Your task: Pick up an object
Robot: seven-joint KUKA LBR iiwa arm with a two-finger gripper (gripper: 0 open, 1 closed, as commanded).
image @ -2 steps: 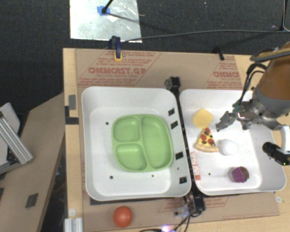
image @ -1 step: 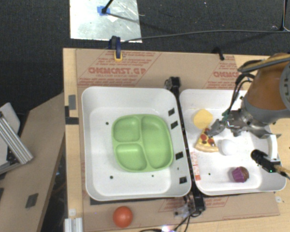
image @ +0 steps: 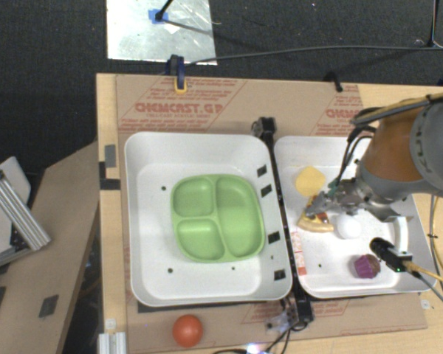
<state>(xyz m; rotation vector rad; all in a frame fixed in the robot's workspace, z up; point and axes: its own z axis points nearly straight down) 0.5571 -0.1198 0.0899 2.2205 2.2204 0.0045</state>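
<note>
Camera view: gripper [image: 326, 206] low in right bin [image: 310, 282], over small tan food-like piece [image: 316, 224]; grip state can't tell. Yellow lump [image: 310, 180], white ball [image: 348, 227], purple item [image: 366, 266] nearby (toy foods, probably light, slippery). Take piece across its narrow width.

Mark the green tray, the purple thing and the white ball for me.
green tray [image: 218, 217]: camera view, on the divider ridge at its middle.
purple thing [image: 366, 266]: camera view, on its top face.
white ball [image: 348, 227]: camera view, on its upper surface.
</note>
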